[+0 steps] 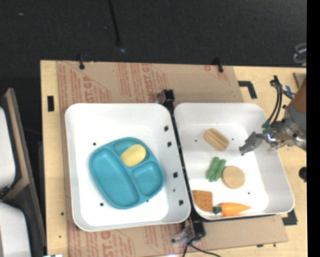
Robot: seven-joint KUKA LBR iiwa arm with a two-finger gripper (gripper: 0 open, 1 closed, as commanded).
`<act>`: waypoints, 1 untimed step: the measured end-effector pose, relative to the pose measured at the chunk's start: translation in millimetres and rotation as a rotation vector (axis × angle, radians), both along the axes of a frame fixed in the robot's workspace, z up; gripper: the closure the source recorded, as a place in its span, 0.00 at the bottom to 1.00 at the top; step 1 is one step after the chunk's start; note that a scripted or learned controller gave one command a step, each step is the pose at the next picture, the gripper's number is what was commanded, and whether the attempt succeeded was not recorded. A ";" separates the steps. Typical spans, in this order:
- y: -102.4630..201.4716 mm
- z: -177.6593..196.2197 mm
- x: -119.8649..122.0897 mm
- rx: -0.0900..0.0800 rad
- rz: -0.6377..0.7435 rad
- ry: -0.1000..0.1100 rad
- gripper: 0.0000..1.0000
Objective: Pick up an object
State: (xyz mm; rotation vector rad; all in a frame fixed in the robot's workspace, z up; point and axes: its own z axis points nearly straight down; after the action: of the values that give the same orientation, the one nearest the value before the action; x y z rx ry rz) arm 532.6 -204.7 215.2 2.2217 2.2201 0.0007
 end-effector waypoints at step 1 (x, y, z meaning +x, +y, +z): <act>27.6 -108.1 78.9 0.002 0.004 0.006 0.00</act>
State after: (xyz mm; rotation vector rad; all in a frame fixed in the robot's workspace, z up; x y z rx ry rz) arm 611.4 -177.1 107.1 2.2212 2.2284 -0.0042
